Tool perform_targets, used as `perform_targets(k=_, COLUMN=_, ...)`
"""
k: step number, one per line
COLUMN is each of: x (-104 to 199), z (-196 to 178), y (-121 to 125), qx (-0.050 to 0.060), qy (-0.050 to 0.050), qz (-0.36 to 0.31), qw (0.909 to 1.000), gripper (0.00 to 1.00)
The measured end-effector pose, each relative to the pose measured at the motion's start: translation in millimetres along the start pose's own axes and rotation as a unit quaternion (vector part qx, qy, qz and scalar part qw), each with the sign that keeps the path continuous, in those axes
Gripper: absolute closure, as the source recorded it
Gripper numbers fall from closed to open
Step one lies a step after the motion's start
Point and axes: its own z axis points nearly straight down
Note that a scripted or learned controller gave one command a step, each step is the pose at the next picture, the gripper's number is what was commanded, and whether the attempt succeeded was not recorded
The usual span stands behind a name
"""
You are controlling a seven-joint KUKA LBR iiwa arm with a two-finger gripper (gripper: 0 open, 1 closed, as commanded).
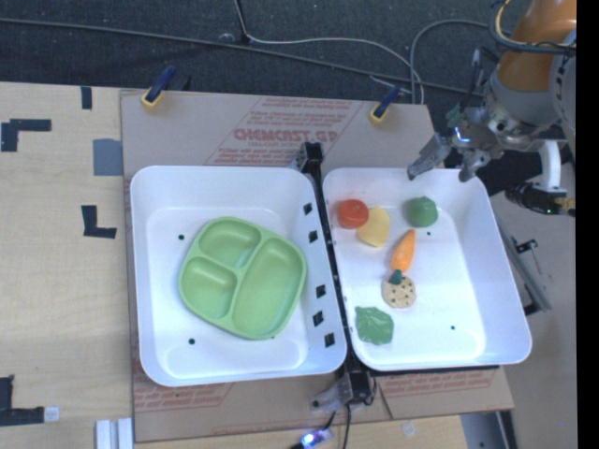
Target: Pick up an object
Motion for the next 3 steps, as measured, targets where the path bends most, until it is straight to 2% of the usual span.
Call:
perform_targets(k=1, x=1, z=-9, y=2, qx=-0.007, qy=-0.001, qz=-0.002, qw=1.0000, gripper=0.00)
perform_targets(k=2, x=4, z=35, y=6, qx=-0.005, qy=-0.002, qz=-0.002, qw=1.0000, gripper=0.00)
perform_targets(k=3, x=4, z=97, y=13, qx=-0.004, qy=-0.002, qz=-0.002, qw=1.0000, gripper=0.00)
